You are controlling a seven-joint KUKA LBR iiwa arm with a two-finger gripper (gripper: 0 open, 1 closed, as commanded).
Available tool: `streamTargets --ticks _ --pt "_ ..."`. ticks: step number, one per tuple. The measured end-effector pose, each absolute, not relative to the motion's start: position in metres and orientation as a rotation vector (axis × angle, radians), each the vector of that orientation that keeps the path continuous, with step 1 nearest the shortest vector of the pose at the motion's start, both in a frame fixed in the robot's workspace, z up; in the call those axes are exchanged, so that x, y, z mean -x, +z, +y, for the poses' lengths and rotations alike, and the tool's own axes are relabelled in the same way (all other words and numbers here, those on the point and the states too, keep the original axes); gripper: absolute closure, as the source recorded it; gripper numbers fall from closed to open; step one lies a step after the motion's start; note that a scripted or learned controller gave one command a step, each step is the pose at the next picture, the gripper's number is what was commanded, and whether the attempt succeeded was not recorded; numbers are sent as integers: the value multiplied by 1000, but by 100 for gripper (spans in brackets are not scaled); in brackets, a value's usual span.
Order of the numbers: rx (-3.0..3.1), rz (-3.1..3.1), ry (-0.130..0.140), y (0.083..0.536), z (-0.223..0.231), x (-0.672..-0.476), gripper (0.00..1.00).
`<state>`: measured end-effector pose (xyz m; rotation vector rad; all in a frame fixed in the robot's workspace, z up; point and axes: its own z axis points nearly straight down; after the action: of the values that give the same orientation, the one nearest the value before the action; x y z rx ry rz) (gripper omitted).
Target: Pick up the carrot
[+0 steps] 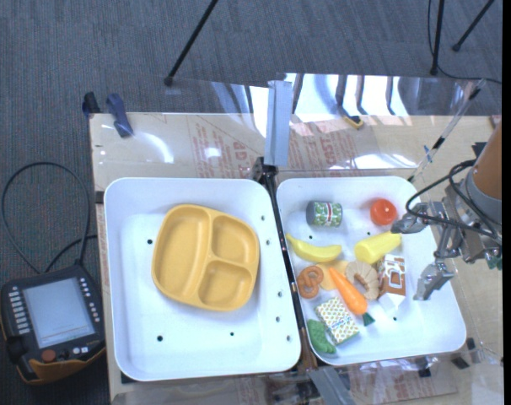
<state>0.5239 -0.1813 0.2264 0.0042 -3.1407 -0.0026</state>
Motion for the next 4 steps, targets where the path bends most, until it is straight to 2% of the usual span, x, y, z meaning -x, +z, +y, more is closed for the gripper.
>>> streamTargets --ticks 1,2,3,4 --pt "-149 -3132 -7 138 -100 -502 0" --pt "-362 -3117 -4 86 -87 -488 0" --pt "-372 -3116 -7 95 -84 -489 100" --pt "-232 -3140 -1 222 -36 -497 100"
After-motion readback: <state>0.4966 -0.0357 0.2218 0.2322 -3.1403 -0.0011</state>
